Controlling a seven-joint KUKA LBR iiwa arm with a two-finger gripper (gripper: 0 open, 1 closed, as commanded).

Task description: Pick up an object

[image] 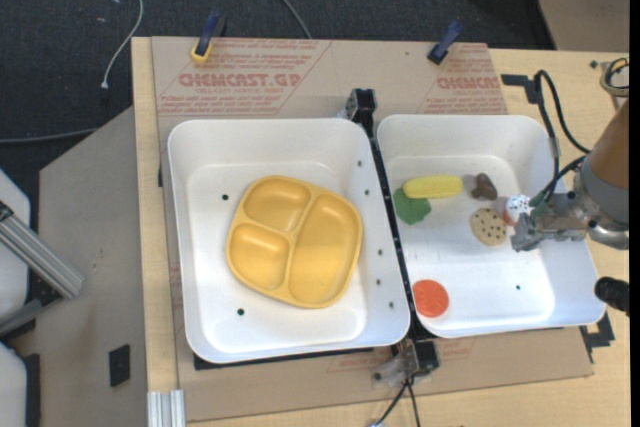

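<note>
Camera view is showing you the gripper (527, 233) hanging at the frame's right, just beside the cookie (489, 226) in the right bin (470, 127); whether it is spread or closed, you cannot tell. The cookie is lying flat at right centre. It is looking light, stiff, thin: pinch across its edges.

Fixed overhead camera, slanted down, both bins (300, 130) framed.
</note>
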